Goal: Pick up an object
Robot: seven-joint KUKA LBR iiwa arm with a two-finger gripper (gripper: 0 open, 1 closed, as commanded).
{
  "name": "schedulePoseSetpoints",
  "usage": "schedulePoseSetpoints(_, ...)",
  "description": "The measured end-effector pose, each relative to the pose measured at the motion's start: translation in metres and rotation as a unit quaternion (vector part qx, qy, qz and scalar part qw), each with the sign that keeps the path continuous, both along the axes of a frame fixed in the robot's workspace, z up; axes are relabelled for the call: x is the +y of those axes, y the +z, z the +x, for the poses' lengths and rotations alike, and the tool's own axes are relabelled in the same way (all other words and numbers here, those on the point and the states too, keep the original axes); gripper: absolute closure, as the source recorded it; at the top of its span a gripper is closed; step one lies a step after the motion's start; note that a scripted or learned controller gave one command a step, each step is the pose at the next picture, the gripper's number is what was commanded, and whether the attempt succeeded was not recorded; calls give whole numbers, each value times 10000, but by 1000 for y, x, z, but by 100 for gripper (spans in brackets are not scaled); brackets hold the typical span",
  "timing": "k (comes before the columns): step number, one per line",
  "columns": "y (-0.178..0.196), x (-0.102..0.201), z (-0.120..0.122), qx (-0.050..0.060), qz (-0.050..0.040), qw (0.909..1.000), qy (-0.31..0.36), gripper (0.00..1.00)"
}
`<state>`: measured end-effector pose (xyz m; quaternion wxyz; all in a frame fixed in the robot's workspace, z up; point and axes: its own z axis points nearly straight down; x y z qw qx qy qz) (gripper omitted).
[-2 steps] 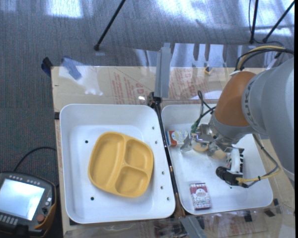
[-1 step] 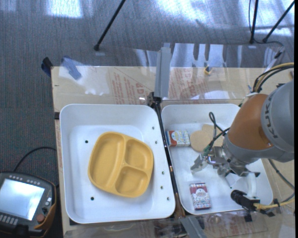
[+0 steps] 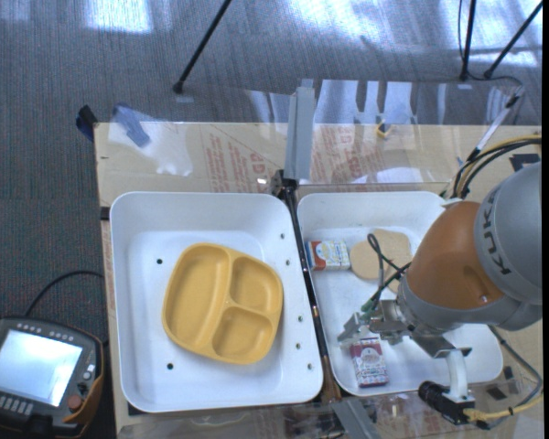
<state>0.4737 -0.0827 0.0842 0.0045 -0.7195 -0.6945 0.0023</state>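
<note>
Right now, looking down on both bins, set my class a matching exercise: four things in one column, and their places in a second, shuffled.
Things
1. yellow divided plate
2. small red-and-white box
3. red packet
4. handheld screen unit

Places
A. right bin, near front edge
B. floor, left of the bench
C. left bin
D. right bin, near its left wall, beside a tan disc

Pairs: 1-C, 2-D, 3-A, 4-B
</note>
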Motion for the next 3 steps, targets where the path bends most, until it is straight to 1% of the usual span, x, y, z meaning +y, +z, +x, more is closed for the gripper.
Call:
schedulePoseSetpoints(1, 7, -2, -1, 24, 3, 10000, -39, 100)
schedulePoseSetpoints(2, 101, 54, 2, -15, -23, 9883, -1526, 100)
schedulePoseSetpoints(3, 117, 82, 76, -10, -29, 9933, -1151, 100)
